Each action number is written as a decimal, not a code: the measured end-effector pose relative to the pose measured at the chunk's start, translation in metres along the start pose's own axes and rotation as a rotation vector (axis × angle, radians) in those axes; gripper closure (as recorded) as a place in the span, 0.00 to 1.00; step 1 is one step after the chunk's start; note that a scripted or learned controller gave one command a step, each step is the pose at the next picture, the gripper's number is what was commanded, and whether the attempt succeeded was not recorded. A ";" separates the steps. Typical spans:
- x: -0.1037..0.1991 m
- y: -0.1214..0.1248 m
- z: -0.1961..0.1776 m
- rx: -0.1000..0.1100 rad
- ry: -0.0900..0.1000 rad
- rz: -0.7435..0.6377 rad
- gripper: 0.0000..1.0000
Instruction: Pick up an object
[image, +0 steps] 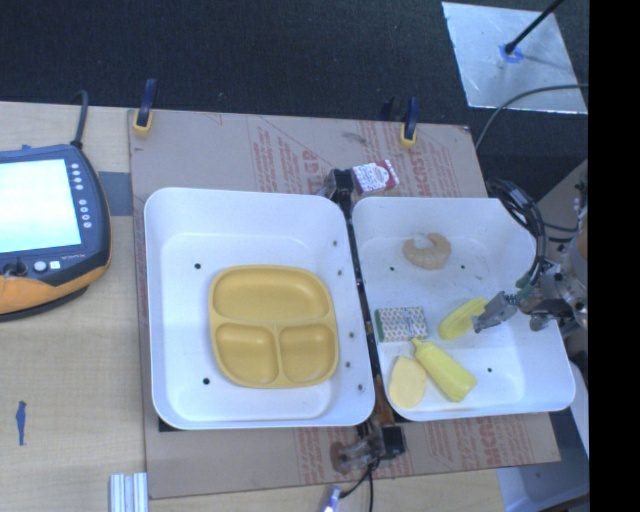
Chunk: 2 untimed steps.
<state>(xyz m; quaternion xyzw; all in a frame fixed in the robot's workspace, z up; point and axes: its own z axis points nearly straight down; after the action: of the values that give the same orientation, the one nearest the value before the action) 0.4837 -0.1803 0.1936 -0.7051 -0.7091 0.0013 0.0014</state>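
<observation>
I see the candidate objects in the right bin (520, 390). A yellow-green piece (462, 318) lies near the bin's centre, tilted. Just at its 3 o'clock sits the gripper (497, 312), fingertip close to the piece's end; I cannot tell whether they touch, nor how the jaws stand. At 7 o'clock from that piece lies a small patterned block (401, 322). At 6 o'clock lies a yellow bottle shape (443, 368), with a pale yellow slice (406, 383) just beside it at its 9 o'clock. A tan ring-shaped item (427, 250) rests toward the bin's 12 o'clock edge. The left bin (165, 300) holds a yellow divided tray (272, 325). A teach pendant (45, 225) lies at the bench's 9 o'clock side.
</observation>
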 end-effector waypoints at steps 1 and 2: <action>0.034 0.019 0.095 0.001 0.000 -0.002 0.00; 0.057 0.090 0.101 -0.001 -0.001 -0.001 0.00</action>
<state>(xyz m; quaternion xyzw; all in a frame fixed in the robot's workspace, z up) 0.5734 -0.1230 0.0919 -0.7047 -0.7095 0.0013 0.0008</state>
